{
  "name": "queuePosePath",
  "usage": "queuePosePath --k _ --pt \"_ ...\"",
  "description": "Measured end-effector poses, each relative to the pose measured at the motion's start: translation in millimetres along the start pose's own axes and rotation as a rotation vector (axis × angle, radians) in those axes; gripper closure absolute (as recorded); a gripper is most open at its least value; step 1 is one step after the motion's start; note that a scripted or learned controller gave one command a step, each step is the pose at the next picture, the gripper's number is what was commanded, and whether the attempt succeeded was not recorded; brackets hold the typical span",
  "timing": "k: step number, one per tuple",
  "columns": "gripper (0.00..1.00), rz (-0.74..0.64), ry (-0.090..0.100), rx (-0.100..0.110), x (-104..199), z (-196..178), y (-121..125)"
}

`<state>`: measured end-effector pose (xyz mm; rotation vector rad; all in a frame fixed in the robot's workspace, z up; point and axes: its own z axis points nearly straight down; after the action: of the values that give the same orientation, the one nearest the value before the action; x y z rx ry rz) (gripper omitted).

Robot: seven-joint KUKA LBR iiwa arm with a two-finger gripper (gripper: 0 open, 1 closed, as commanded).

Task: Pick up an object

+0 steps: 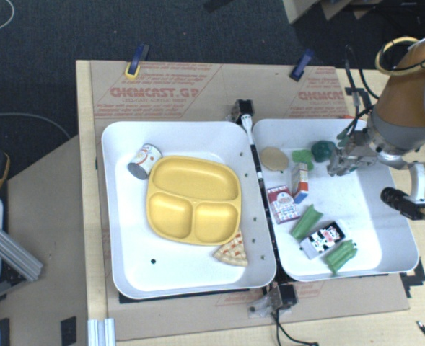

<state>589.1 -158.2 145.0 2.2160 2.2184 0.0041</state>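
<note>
Gripper low in right bin, beside teal object; cannot tell its state; nothing visibly held. Pick not yet done, lift remains

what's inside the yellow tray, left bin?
Nothing visible in any of the three compartments of the yellow tray. A waffle-like piece lies at its lower right corner, outside the rim. A small can lies at its upper left. The bin floor under the tray is covered.

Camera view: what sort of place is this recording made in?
Probably a robot lab test bench: two shallow white bins on a clamped cardboard sheet, toy items like a yellow divided plastic tray, loose cables on dark carpet.
</note>
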Motion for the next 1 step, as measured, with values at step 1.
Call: queuePosePath --k 1 --pt "1.0 0.0 0.0 -0.003 5.3 -62.7 -0.6"
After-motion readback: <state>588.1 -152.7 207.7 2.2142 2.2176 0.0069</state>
